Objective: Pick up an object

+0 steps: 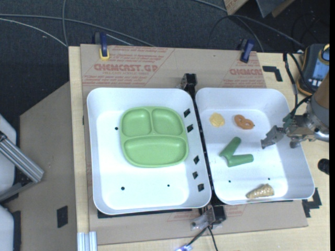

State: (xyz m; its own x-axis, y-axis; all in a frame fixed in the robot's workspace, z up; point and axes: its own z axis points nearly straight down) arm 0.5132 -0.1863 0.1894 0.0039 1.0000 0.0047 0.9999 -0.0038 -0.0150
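A: Where's the gripper (281, 136)?
B: Over the right bin (296, 163), by its right wall, fingers spread wide and holding nothing.
A: And the objects?
B: Green piece (235, 153) just to its left, pretzel (244, 122) up-left, yellow disc (216, 121) farther left, cone (260, 192) below.
A: The tray (153, 136)?
B: Well left, in the other bin (104, 187).

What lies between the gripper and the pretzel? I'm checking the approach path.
Camera view: only bare white floor of the right bin separates the gripper from the pretzel.
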